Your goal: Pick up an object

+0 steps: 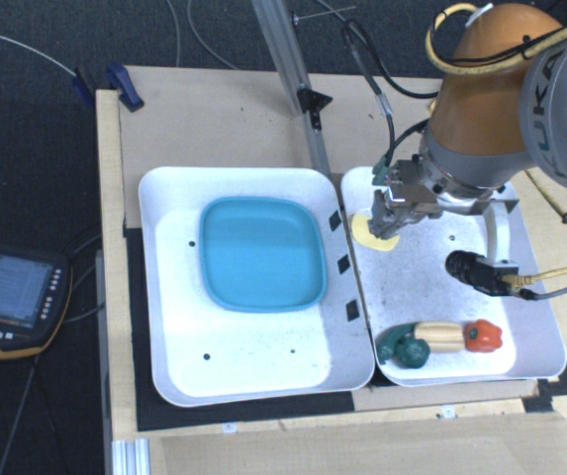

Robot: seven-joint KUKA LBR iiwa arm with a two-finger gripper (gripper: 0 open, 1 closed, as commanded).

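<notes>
Gripper (387,222) is down low in the right bin (412,285), just right of the blue tray (261,253), across the wall where the two bins meet. Honestly can't tell from this angle if it's open or closed, the wrist blocks too much. Right under its tip there's a pale yellow flat piece (374,239), also just right of the blue tray and level with its upper half. It looks like the gripper is touching or nearly touching it, but I can't say it's gripped. The blue tray itself sits in the left bin (169,265). Well off to the tray's lower right, three toys lie in a row: a green one (404,348), a tan cylinder (439,336) and a red one (482,336), touching each other.
</notes>
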